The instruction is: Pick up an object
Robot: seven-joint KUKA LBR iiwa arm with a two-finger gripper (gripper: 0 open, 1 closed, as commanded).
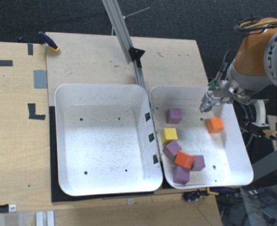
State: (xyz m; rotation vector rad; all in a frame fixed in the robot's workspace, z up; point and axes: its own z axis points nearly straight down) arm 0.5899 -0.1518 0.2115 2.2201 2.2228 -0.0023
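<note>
A: How far along is the pick?

B: Nothing is lifted yet. The end effector (208,105) hangs over the right bin (232,166); whether it is open or closed, I cannot tell.

A: And the nearest candidate?

B: The orange cube (215,125), just beside it, apart from the purple cube (174,115) and yellow cube (169,135). The grasp and lift remain.

A: Any labels?

B: No readable writing.

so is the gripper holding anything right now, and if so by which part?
Nothing is held. The gripper sits over the right bin, up and to the left of the orange cube, which rests on the bin floor apart from it.
</note>
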